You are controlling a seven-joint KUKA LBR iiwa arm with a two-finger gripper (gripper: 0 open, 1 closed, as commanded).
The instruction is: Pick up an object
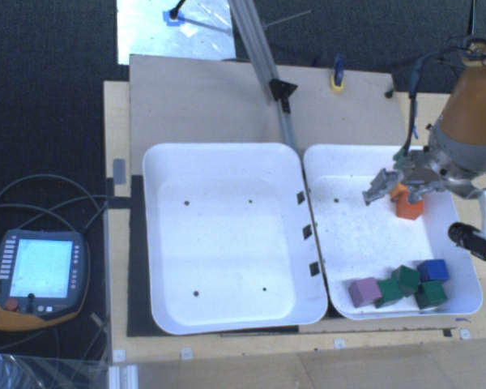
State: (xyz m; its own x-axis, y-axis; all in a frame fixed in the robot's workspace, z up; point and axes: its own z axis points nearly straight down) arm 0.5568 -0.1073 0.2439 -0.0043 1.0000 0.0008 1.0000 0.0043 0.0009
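Observation:
An orange block [409,207] lies in the right bin [340,217], toward its far right side. My gripper [400,189] hangs over the block's upper left edge, its grey fingers [378,188] spread apart. The block sits just below and between the fingertips, partly covered by them, and does not look clamped. In the near right corner of the same bin there is a cluster of blocks: a pink one [362,291], a blue one [433,270], and green ones [406,279] [430,297].
The left bin [158,217] stands beside the right one, and black clips [307,232] sit along their shared rim. A slanted metal pole [259,47] crosses the back of the bench. A teach pendant [34,278] lies off the bench at left.

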